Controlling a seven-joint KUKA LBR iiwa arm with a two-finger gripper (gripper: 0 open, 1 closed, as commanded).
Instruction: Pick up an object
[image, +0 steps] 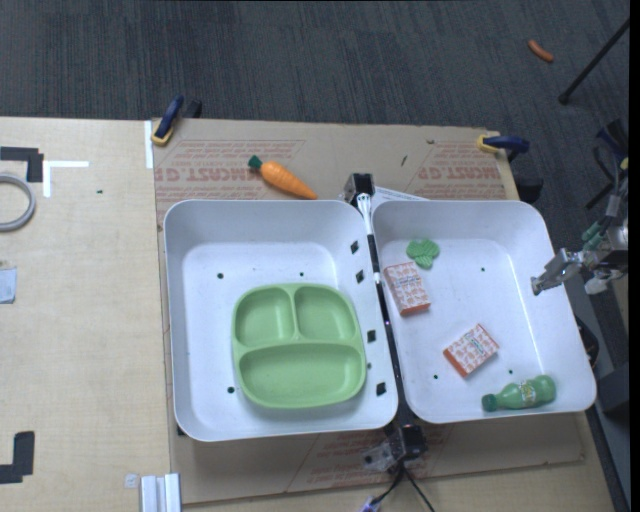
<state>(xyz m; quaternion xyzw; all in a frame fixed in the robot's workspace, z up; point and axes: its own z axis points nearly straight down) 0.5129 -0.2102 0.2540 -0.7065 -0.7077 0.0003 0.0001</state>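
You'll find the gripper (553, 277) at three o'clock on the right bin's (520, 225) rim, its grip unreadable from here, while inside lie a green bottle (520, 395) at five o'clock, two cartons (471, 350) mid-bin, and a green leaf (423, 252) at eleven.

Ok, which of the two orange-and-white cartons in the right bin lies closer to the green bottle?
The carton lower in the view, tilted, just up-left of the green bottle. The other carton lies farther up, near the divider, below the green leafy piece.
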